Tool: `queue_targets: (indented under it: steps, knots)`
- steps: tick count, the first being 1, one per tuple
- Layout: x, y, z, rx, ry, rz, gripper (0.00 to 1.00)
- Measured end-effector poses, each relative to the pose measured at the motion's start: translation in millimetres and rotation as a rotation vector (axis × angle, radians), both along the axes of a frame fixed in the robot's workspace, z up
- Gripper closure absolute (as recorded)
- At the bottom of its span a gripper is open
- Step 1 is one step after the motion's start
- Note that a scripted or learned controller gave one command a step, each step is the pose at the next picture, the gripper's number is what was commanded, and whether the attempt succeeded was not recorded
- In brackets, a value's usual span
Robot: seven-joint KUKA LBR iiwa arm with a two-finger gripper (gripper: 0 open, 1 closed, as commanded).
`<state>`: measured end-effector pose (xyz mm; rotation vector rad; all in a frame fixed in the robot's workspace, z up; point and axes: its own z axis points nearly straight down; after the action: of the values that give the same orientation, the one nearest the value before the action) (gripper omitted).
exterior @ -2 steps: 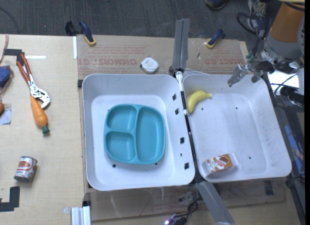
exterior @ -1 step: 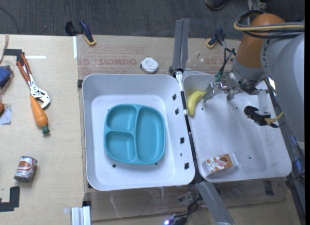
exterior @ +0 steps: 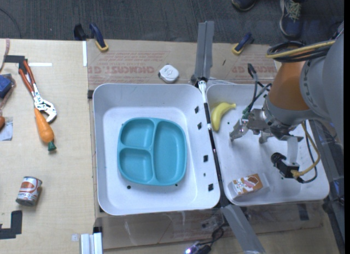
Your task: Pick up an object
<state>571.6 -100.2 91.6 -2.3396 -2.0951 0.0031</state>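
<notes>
I read the metal two-finger gripper (exterior: 239, 131) as slightly parted and empty; nothing sits between its fingers (exterior: 235, 135). It hangs low in the right-hand shallow white bin (exterior: 322, 193), just below and right of the curved yellow banana (exterior: 220, 114), which lies near the bin's upper left corner. To take the banana well, I would centre the fingers across its middle, clear of the bin wall, then close. A small brown-and-white carton (exterior: 248, 184) lies nearer the front. The left-hand white bin (exterior: 104, 138) holds a turquoise divided plastic tray (exterior: 153, 151). The pale wooden bench (exterior: 54, 154) carries an orange-handled wrench (exterior: 37, 105).
</notes>
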Motion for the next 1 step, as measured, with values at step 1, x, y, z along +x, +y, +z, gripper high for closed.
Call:
queue_targets:
  steps: [1]
  knots:
    - [87.4,-14.0,1.0,-0.001,-0.002,0.141,0.0]
